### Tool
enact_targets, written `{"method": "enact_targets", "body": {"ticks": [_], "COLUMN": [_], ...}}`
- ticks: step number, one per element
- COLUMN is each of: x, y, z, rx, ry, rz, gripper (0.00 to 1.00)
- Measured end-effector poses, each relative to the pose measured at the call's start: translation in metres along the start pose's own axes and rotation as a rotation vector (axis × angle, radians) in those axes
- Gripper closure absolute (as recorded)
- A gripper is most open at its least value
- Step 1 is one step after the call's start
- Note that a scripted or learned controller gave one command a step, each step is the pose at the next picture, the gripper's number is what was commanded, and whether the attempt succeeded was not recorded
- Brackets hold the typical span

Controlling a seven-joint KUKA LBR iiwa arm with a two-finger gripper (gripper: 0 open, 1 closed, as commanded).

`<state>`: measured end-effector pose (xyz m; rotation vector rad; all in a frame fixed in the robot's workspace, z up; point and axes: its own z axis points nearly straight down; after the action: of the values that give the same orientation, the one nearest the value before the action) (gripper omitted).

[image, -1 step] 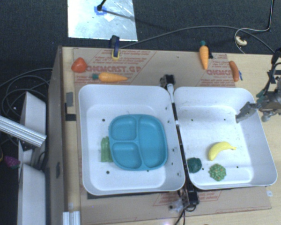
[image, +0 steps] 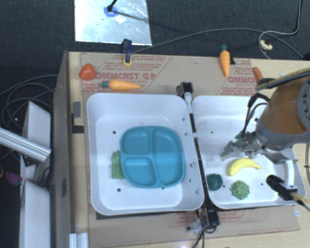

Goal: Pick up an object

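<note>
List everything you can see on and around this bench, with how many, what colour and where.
bins: 2, white, side by side on the bench
divided plate: 1, blue, left bin
green piece: 1, green, left of the plate
banana: 1, yellow, right bin
dark green lump: 1, right bin, front
light green lump: 1, right bin, front
carrots: 2, orange, behind the bins
tomato: 1, red-orange, back left
arm: 1, grey and orange, right
gripper: 1, above the banana
</note>
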<state>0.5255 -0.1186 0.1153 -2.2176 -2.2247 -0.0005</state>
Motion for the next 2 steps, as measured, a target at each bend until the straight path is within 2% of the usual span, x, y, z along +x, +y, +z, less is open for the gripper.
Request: {"method": "enact_targets", "body": {"ticks": [1,2], "x": [-0.001,-0.059], "y": [-0.038,0.013], "z": [0.031,-0.089], "rx": [-0.003,-0.005], "ry": [-0.001,-0.003], "rz": [0.002,0.001], "gripper": [0.0,0.0]}}
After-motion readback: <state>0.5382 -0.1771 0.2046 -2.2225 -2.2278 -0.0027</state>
